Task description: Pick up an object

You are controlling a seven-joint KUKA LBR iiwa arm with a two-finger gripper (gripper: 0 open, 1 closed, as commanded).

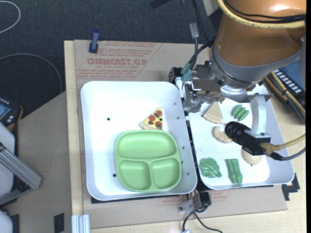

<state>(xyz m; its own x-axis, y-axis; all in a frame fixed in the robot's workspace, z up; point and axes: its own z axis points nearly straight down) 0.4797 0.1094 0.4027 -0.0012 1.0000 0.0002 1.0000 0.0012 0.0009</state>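
Gripper [197,98] hangs at right bin's [279,171] far-left edge, beside pizza slice [153,120]

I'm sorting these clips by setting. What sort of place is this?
Probably a robotics lab bench, not a kitchen: two white bins sit on a board, toy food like a pizza slice and a green divided plate lies in them, and loose cables run around.

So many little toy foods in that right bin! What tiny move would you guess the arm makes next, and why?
Probably straight down a little. The gripper hangs at the right bin's far left corner with nothing seen held, and a tan piece lies right beside it, the nearest thing to grab.
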